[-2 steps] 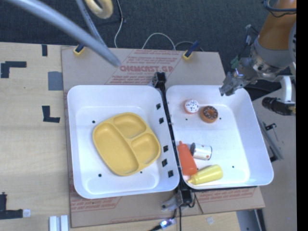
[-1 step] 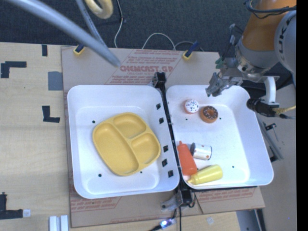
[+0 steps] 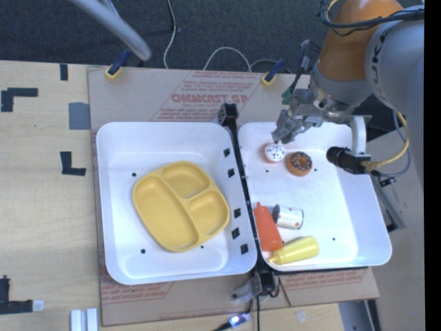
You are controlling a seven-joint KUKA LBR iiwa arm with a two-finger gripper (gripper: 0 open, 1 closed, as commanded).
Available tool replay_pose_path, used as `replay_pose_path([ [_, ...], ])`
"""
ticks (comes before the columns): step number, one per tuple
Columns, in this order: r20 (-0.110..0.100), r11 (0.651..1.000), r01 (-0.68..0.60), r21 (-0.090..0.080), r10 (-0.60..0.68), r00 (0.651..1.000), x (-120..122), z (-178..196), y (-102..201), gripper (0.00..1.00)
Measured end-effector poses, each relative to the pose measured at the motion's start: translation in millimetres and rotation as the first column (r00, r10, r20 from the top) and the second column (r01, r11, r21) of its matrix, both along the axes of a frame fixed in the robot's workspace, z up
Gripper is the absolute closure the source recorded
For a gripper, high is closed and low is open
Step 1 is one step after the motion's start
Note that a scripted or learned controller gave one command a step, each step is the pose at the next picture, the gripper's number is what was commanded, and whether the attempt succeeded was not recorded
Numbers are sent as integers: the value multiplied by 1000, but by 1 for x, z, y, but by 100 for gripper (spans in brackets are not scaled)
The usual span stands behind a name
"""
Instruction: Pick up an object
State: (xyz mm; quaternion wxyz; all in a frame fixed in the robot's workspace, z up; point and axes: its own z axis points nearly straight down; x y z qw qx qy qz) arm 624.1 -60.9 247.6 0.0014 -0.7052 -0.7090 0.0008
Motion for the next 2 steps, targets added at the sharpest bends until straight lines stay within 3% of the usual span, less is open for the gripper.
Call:
replay_pose_path([
  [2, 2, 1000, -2, 0, 2, 1000, -14, -5, 105, 100],
])
